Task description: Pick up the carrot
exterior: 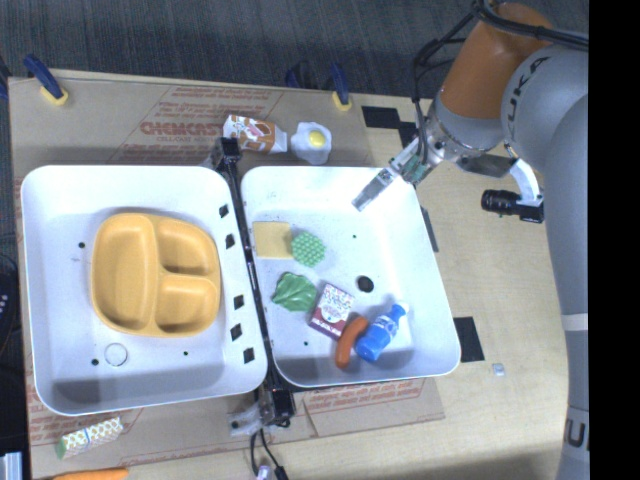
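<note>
Over in the left white bin (pixel 50 268), the yellow compartment tray (pixel 155 271) sits idle. In the right bin, the small orange carrot (pixel 346 341) lies touching a blue bottle (pixel 380 333) and red packet (pixel 331 310); fingers could snag those. The tool (pixel 372 190) hovers well apart, its opening impossible to judge.

A light wooden bench top (pixel 500 298) carries a sheet of printed brown cardboard (pixel 180 118) beneath two shallow white bins. Blue clamps (pixel 45 78) grip the cardboard's far edge, a second pair (pixel 340 86) toward the middle. Black tape marks (pixel 380 118) lie on the bench surface. Beyond the bench, dark grey carpeted floor (pixel 200 13). Lighting even, overhead.
</note>
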`<state>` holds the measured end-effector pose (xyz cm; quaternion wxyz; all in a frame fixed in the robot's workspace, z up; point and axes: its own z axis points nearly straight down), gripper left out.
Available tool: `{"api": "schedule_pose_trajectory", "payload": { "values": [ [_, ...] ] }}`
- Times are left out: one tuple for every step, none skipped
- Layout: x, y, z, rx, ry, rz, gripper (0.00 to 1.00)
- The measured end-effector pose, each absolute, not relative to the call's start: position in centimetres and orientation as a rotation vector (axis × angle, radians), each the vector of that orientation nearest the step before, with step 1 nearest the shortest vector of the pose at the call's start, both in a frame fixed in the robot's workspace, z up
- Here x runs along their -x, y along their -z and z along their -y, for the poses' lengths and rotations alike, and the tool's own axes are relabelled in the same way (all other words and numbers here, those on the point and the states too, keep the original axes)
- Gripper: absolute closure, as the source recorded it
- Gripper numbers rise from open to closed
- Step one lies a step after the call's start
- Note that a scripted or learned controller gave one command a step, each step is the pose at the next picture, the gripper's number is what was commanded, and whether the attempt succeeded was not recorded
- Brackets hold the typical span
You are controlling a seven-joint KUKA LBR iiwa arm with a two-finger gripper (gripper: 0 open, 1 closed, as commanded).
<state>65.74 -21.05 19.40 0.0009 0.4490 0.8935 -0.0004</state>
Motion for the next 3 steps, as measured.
{"api": "schedule_pose_trajectory", "payload": {
  "values": [
    [-65.6,-10.2,13.3,-1.278,0.001,-2.874,0.00],
    [-65.8,-11.4,13.4,-1.271,0.003,-2.873,1.00],
    [-60.6,-24.9,14.7,-1.096,0.001,-2.940,1.00]
  ]
}}
